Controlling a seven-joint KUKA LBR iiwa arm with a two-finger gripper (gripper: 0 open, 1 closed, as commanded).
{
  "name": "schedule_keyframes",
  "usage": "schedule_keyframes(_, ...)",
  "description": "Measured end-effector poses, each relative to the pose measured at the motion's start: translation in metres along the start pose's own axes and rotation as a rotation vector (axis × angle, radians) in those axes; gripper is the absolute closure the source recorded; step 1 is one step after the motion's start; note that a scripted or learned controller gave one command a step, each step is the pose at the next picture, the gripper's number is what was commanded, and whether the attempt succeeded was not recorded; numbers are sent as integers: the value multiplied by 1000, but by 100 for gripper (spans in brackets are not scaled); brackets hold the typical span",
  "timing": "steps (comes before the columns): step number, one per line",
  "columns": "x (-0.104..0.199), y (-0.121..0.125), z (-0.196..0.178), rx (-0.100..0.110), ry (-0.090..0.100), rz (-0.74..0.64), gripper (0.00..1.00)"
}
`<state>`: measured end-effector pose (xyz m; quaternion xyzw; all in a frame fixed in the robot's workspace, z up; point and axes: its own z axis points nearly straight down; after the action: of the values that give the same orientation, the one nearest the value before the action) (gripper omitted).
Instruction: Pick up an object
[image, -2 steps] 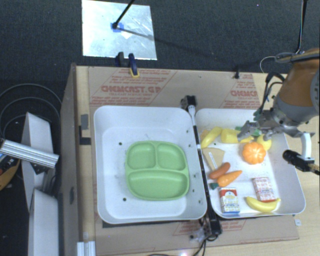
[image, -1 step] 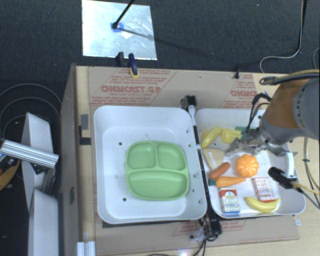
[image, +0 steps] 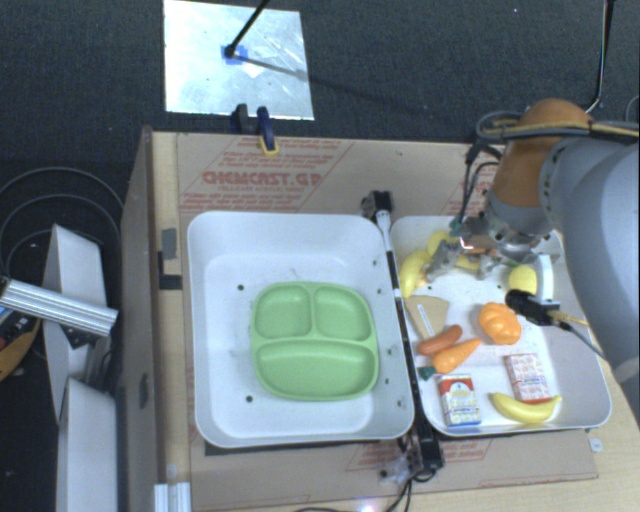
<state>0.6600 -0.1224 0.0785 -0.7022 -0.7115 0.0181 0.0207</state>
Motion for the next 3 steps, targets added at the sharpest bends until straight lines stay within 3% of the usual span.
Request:
schedule_keyframes(1,-27,5,-100,-65,-7,13,0)
schedule_keyframes(2,-41,-43,1,-48,2,14,0)
schedule_keyframes(3,-19,-89,-1,-52,-4,13,0)
